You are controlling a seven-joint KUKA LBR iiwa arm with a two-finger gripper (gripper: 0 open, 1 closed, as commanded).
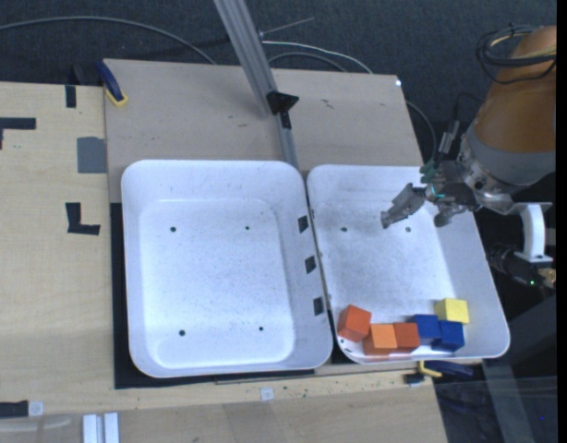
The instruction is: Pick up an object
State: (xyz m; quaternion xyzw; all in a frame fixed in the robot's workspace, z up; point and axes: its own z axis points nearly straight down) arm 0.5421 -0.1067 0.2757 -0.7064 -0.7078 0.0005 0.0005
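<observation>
Blocks [404, 329] run in a row along the right bin's [376, 257] near wall; fingers [418, 207] spread, empty

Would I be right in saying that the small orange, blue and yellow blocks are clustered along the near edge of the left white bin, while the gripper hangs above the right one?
Not quite: the small orange, blue and yellow blocks lie along the near edge of the right white bin, not the left white bin. The camera view shows this. The gripper does hang above the right bin.

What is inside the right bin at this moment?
Blocks cluster at the right bin's near edge: two orange blocks, a red block, two blue blocks and a yellow block. The claw hovers above.
</observation>
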